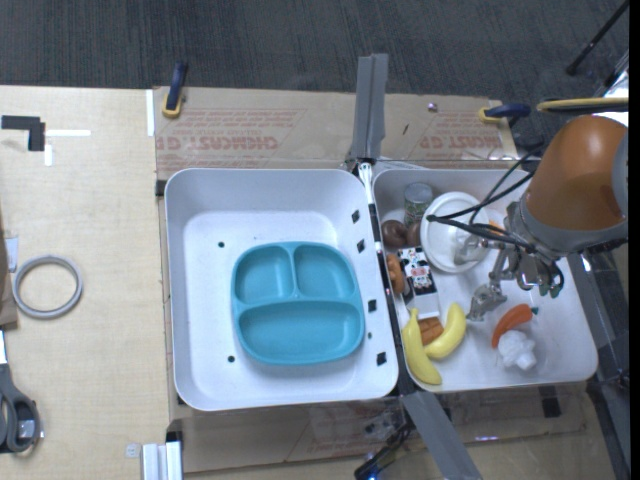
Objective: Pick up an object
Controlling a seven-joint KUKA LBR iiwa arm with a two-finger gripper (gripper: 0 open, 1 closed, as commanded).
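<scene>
The right bin holds several objects. Two yellow bananas lie near its front left, with a small brown piece between them. An orange carrot and a white crumpled lump rest at the front right. A white cup, a glass jar, a brown ball and a printed card box sit toward the back left. My gripper hangs low over the bin's middle, between the bananas and the carrot, just left of the carrot. Nothing visible is held in it.
The left bin carries a blue divided plate. A grey divider post stands between the bins at the back. On the bench to the left lie a grey tape ring and scissors.
</scene>
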